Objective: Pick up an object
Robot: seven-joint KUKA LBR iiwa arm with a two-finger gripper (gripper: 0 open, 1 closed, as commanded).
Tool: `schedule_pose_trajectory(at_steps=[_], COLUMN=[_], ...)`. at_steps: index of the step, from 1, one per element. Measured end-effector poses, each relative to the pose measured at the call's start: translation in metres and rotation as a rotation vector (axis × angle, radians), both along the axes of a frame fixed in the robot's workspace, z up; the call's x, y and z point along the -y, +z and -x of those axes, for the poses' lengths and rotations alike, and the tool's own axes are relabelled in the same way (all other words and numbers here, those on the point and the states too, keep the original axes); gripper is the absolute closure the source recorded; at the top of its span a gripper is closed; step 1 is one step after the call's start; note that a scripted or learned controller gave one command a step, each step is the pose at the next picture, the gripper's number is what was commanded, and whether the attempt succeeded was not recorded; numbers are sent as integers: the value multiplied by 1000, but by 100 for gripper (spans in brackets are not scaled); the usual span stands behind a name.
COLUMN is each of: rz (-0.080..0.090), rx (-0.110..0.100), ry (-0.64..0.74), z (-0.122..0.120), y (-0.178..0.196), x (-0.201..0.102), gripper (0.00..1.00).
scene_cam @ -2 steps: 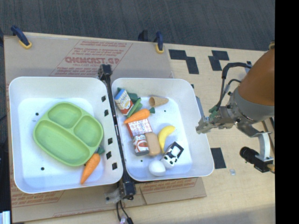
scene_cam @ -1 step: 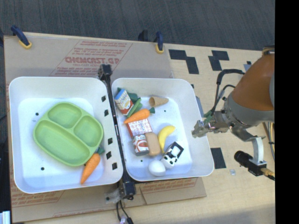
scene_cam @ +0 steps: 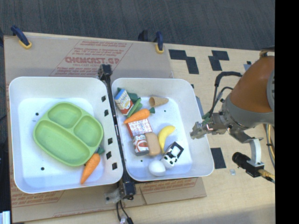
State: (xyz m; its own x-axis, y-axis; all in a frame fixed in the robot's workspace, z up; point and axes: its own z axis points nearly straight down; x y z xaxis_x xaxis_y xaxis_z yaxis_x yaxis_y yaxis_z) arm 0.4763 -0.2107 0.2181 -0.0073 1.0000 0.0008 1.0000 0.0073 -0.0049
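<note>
Two white bins of toy food sit side by side on a cardboard-covered bench [scene_cam: 154, 59] as the arm's end effector [scene_cam: 200, 129] hangs just outside the right bin's [scene_cam: 198, 146] right wall, nothing visibly in its grip; whether it is open or clenched cannot be told.

The left bin [scene_cam: 18, 125] carries a smooth green divided plate [scene_cam: 68, 133] with three hollows and, touching its lower right edge, an orange carrot [scene_cam: 90, 168]. The right bin is crowded: a small carton [scene_cam: 123, 101], a waffle-brown cone [scene_cam: 158, 101], a second carrot [scene_cam: 138, 115], a red-and-white packet [scene_cam: 140, 126], a can [scene_cam: 140, 144], a tan bread-like stick [scene_cam: 153, 143], a curved yellow banana [scene_cam: 165, 135], a black-and-white block [scene_cam: 173, 154] and a white egg [scene_cam: 157, 167] near the bin's front wall.
</note>
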Motion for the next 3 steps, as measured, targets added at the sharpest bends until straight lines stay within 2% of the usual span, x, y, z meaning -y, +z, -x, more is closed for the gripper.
schedule_pose_trajectory(at_steps=[1, 3], rz=[2, 0], rx=[7, 1], ry=[-2, 0], z=[-1, 0], y=[43, -7], x=[1, 0], gripper=[100, 100])
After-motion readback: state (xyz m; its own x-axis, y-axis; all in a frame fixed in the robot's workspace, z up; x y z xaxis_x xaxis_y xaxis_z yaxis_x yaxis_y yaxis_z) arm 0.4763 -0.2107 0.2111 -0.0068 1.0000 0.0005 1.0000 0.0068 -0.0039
